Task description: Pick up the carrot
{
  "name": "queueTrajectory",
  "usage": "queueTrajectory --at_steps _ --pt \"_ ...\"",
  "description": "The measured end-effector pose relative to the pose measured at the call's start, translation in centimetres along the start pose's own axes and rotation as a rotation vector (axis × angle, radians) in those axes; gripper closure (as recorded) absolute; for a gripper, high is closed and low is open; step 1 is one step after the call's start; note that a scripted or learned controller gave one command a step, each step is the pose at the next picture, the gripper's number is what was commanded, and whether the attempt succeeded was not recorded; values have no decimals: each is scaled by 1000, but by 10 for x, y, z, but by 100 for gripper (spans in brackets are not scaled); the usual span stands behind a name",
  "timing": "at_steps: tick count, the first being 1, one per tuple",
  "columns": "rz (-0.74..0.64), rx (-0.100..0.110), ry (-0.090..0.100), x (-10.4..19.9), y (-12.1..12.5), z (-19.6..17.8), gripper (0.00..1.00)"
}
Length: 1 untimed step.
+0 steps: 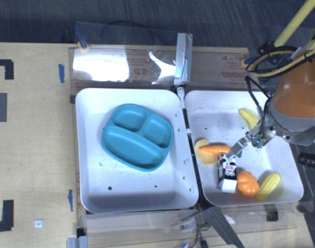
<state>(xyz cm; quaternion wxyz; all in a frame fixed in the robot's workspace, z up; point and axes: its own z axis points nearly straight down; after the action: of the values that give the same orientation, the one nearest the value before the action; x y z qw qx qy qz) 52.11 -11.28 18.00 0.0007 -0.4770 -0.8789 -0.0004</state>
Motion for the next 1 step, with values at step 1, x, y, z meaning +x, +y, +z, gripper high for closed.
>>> queueTrajectory --at_steps 1 --pt "-150 -1 -2 -33 32 60 0"
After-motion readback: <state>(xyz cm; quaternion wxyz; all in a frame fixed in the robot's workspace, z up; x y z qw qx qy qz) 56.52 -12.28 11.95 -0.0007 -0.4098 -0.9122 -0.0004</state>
